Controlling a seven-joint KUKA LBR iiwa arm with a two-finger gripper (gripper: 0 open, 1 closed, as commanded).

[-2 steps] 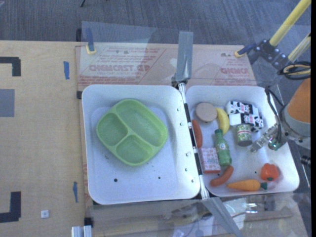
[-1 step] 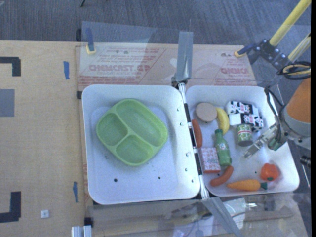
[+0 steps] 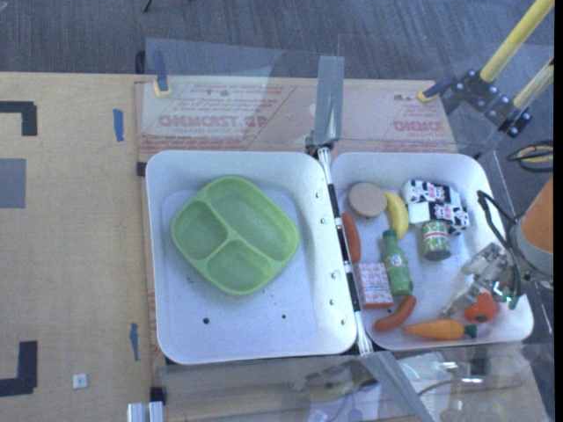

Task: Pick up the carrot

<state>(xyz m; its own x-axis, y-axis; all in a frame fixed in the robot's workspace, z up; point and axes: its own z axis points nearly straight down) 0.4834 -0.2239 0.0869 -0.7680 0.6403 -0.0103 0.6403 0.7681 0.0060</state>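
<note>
The long orange plastic carrot [image 3: 435, 329] lies ungrasped on the floor of the right shallow white bin [image 3: 493, 170], near its front edge. Just beyond it hovers the silver two-finger gripper [image 3: 475, 295]; whether its fingers are spread cannot be told. The pick remains undone.

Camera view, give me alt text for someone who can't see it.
A gripper hangs low in the right bin's near right corner, just above a carrot lying by the front wall. That bin also holds a banana, a green bottle and other toy foods; the left bin holds a green plate.
</note>
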